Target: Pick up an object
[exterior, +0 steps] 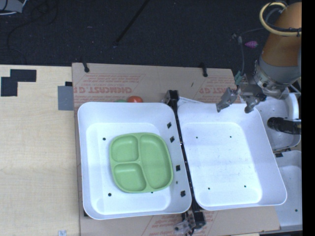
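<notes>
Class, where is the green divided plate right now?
In the camera view, the green divided plate lies flat inside the left white bin, near the divider between the two bins.

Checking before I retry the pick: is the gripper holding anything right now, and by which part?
Nothing is held. The gripper is above the right bin's far edge with open fingers and bare space between them. The green divided plate lies in the left bin.

even, bright overhead light, soft shadows inside the white bins point(93, 119), slightly grainy picture.
</notes>
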Tool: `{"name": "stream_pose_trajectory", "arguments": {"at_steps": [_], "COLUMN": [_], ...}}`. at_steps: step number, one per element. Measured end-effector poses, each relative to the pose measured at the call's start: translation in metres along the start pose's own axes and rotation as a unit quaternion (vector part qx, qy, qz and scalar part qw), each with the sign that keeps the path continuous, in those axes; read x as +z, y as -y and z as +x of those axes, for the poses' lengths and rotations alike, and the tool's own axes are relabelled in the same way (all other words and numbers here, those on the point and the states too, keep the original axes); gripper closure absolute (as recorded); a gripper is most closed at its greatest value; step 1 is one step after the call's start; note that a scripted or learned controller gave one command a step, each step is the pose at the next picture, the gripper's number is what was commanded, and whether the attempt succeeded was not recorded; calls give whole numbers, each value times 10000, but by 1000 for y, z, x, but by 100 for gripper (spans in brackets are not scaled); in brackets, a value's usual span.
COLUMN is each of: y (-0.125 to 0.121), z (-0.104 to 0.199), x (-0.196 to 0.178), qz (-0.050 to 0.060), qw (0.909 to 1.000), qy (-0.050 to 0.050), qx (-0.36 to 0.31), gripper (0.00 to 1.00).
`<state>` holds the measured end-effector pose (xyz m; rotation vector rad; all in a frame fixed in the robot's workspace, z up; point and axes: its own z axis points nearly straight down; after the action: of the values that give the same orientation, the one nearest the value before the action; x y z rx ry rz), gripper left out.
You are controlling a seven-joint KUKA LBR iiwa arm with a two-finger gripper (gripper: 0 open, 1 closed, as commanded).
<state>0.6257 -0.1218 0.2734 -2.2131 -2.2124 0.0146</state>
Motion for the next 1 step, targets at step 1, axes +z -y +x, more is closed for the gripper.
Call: {"name": "stream_pose_trajectory", "arguments": {"at_steps": [1], "y": [-2], "z": [0], "x": [-7], "qz": [-61], "qw": [10000], "qy": [8], "qx": [-8], "gripper": [0]}}
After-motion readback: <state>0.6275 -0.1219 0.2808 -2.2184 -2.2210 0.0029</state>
